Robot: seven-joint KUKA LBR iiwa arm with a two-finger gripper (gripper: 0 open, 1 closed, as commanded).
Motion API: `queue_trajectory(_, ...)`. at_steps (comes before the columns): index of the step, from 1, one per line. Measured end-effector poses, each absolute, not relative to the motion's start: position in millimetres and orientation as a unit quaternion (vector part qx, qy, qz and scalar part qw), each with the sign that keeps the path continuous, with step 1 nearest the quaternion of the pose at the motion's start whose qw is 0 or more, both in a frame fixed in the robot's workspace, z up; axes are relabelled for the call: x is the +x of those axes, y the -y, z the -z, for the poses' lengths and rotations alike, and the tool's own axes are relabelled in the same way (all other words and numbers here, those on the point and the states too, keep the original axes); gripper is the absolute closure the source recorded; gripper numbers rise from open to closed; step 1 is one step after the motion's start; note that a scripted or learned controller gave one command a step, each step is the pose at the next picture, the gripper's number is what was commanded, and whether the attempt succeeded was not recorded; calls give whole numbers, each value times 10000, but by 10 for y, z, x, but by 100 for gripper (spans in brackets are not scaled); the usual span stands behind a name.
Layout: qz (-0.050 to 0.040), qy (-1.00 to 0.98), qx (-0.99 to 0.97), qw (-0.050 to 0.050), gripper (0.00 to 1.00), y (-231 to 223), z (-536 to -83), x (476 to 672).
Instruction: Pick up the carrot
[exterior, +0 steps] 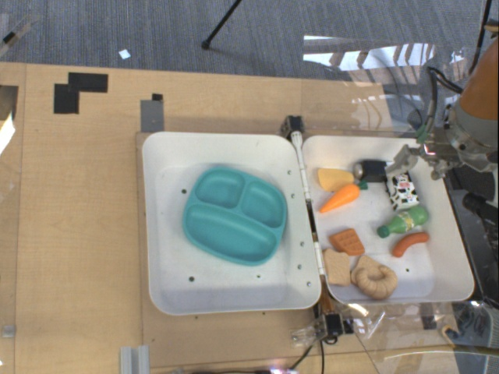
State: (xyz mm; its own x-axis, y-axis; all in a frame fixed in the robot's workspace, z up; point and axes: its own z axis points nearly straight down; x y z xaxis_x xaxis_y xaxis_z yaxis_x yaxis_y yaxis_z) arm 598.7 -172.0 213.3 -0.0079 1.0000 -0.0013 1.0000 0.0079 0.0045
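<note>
Pincer (413,160) first: it hangs over the right bin (446,280), up and to the right of the carrot (341,199) and clearly apart from it. From this slant you cannot tell whether it is apart or together, and nothing shows clamped in it. The carrot lies on the bin floor, slanted, its thin tip pointing down-left toward the wall shared with the left bin (168,291).

Watch the crowd around it. A yellow wedge (334,179) sits just above the carrot, almost touching its thick end. A black-and-white spotted block (401,192) lies to the carrot's right, between it and the pincer. A green bottle (404,221) and a reddish sausage (410,243) lie to the carrot's lower right. A brown cracker (346,241) sits just below the carrot, with a toast slice (337,267) and a bagel (376,277) farther below.

Come down short of the carrot and you will likely land on the spotted block. Drift above it and you may catch the wedge instead. Close along the carrot's length rather than across it and the tapered body could squirt free. Go too far left of the carrot and the pincer may strike the bin wall.

The arm reaches in from the carrot's right, its orange band (479,92) high and far right of the carrot, the wrist leaning in toward it. A teal plate (235,215), left of the carrot, is out of your way.
</note>
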Motion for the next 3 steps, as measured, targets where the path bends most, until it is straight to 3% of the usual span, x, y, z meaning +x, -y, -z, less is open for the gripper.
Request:
queue_trajectory(1, -49, -7515, 6597, 51, 0, 790, -889, 5940)
queue_trajectory(2, -76, -7515, 6597, 69, 100, 786, -1012, 5964)
queue_trajectory(3, -36, -6560, 7548, 18, 100, 159, -1869, 5905)
